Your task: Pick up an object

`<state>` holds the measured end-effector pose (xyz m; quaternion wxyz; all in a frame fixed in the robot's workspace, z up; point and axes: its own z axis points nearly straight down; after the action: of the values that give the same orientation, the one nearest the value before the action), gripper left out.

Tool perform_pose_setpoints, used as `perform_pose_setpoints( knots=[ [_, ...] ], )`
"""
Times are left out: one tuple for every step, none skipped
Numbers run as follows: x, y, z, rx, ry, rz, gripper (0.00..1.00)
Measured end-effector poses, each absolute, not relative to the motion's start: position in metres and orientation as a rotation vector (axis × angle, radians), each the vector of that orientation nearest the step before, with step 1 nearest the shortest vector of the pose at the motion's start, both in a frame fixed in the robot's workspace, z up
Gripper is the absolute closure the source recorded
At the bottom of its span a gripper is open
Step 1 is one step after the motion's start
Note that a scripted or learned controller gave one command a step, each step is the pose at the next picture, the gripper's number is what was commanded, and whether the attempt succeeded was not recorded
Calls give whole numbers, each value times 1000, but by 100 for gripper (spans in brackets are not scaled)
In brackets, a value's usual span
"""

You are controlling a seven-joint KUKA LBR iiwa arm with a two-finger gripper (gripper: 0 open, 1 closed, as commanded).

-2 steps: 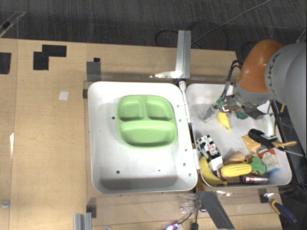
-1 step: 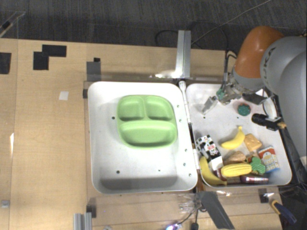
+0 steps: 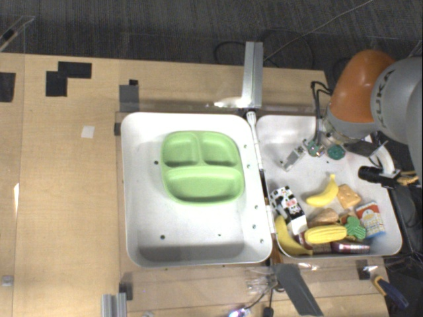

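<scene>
- I see a small curved yellow plastic banana [image 3: 322, 192] lying flat mid-bin in the right-hand tray.
- A larger yellow banana [image 3: 288, 236] curves along that tray's near left corner.
- A yellow toy corn cob [image 3: 324, 234] lies beside it.
- A black-and-white cow-patterned block [image 3: 284, 201] sits by the left wall.

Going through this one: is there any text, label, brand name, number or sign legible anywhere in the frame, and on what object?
No text can be read in this frame.
Small red and white carton in the right bin: printing on it, too small and blurred to read.
Black and white patterned item: a pattern, no letters legible.
Green divided plate: no markings visible.
</scene>
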<state>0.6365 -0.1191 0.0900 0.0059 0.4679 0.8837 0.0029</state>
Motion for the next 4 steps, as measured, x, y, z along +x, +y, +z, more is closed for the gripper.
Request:
perform_pose_setpoints(
  knots=[
    [552,-119,92,1809,2549,15,0],
    [552,-157,91,1765,2580,13,0],
    [554,-155,104,1761,2580,21,100],
    [526,-98,216,1991,2423,6,100]
  ],
)
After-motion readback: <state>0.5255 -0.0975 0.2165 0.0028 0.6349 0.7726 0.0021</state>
